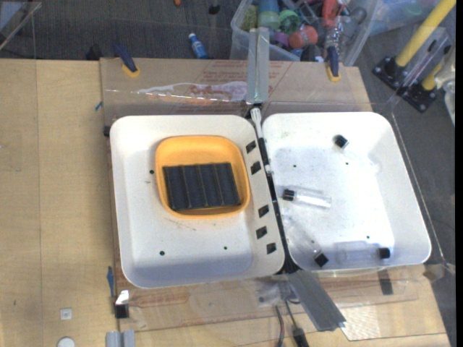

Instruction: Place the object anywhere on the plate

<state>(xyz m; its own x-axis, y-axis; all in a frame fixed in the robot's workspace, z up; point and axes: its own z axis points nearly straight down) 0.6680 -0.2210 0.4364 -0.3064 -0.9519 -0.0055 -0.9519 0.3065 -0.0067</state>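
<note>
An orange plate (202,150) with rounded corners rests in the left white bin (137,251). A black ribbed rectangular object (201,186) lies flat on the plate and covers most of its front half, its lower edge reaching close to the plate's front rim.
The right white bin (391,194) holds a clear tube with a black cap (304,196), a small black piece (340,142) near the back, and a clear item with black ends (354,253) by the front wall. A tub of colourful toys (304,9) stands behind the bins.
</note>
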